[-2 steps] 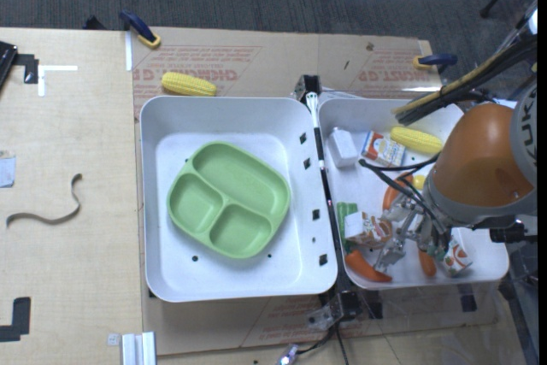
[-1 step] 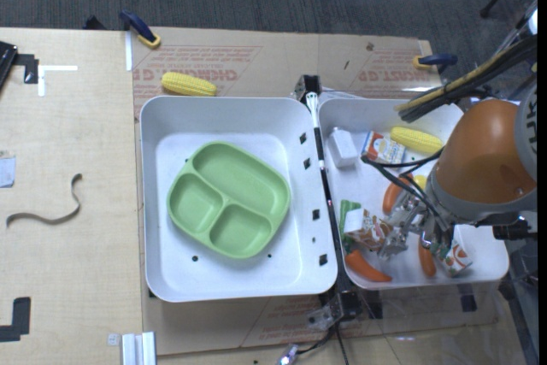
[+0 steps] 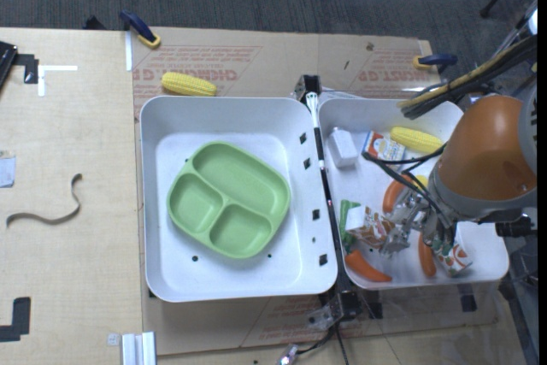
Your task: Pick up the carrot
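An orange carrot lies near the front wall of the right bin, pointing left to right. Two more orange pieces sit close by, one to its right and one further back. My gripper hangs low over the clutter in the middle of that bin, above and to the right of the front carrot, over a crinkled printed wrapper. The orange band of the arm covers the bin's right part. Nothing is visibly held.
The left bin holds a green divided plate. The right bin also has a corn cob, a white box, a carton and a green packet. Another corn cob lies on the cardboard behind the bins.
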